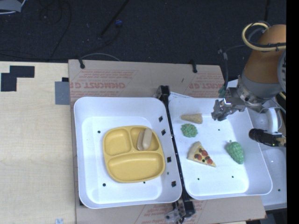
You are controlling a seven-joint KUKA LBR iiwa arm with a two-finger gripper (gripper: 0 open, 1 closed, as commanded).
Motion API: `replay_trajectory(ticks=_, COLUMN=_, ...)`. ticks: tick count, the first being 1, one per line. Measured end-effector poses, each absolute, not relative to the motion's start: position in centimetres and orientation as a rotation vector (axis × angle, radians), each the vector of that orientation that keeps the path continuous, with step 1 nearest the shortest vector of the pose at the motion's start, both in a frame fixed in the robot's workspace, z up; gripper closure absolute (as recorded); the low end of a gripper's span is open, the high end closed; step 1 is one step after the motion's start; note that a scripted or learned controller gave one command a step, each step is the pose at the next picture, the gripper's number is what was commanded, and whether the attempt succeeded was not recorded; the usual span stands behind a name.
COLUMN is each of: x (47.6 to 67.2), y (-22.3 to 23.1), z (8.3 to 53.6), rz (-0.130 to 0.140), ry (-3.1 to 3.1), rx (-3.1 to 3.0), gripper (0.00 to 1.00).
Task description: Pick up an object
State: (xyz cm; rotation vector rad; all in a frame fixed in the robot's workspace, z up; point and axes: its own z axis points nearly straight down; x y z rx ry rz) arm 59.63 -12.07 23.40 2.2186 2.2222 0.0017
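Poised over the far side of the right bin (261, 181): claw (221, 112), state of its grip impossible to tell from this angle, nothing seen held. Just left of it, a tan wedge (192, 118); nearer, a green floret (189, 130), a pizza slice (201, 154) and a green bunch (235, 151), all lying loose on white plastic. Likely trouble: small, low pieces skidding on the slick floor under a closing grip, or a descent landing between wedge and floret and coming up with nothing. In the left bin (88, 190), a yellow divided plate (134, 167) bearing a sausage (145, 139). Beneath both, printed cardboard (121, 80) on a pale wood bench (32, 153); beyond, dark floor (154, 22) strewn with cables.
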Motion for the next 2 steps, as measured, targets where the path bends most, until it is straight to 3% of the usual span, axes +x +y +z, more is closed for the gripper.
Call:
replay_trajectory(ticks=1, x=59.7, y=-12.2, z=25.8, rz=0.001, ry=2.223, rx=2.219, gripper=1.00)
replay_trajectory(ticks=2, x=60.6, y=-7.6, z=25.8, rz=0.000, ry=2.227, rx=2.218, gripper=1.00)
